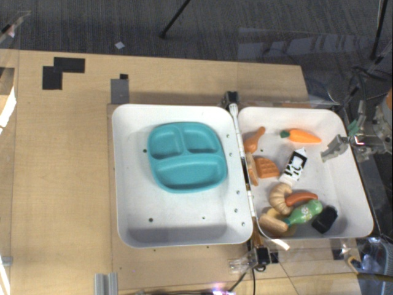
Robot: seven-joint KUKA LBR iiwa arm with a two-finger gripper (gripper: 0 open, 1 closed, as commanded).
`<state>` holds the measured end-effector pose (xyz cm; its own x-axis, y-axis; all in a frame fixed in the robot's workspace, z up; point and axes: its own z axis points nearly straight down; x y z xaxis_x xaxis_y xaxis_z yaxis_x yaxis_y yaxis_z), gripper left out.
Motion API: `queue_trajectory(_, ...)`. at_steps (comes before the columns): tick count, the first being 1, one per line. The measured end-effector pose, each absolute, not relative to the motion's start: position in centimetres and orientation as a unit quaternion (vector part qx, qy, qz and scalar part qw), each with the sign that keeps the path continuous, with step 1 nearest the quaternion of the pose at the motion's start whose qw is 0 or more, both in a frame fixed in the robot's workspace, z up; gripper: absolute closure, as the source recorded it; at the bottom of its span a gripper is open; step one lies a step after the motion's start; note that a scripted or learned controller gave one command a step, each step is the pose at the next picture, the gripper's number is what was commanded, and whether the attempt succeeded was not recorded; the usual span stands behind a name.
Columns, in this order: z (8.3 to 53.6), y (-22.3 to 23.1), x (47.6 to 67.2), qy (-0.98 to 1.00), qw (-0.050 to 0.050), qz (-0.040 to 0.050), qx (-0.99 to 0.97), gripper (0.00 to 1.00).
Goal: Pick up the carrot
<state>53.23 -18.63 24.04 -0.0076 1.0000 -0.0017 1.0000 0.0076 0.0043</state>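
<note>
Carrot (300, 136) is seen lying flat in the right bin (350, 183), near its far wall, green end toward the divider. Gripper (339, 145) is positioned just right of carrot; finger state cannot be told.

The robot shows at the right edge as a cluster of grey and silvery metal parts (362, 137), angular and blocky rather than rounded. A pale grey piece (336, 146) juts leftward from it, flat-sided with a darker shadowed underside — too small to make out more. Near the middle of the cluster sits a small green patch (354, 126), and beside it a tiny reddish spot. Thin dark cables (368, 72) loop above the metal parts. A sliver of orange (390, 98) peeks in at the very edge — blurred, its shape unclear
</note>
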Motion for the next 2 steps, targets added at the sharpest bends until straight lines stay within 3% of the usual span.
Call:
queue_trajectory(1,17.3,-20.4,58.3,0.629,0.001,0.0006,0.777,0.0)
queue_trajectory(2,9.4,-19.1,63.3,0.658,-0.001,-0.0005,0.753,0.0)
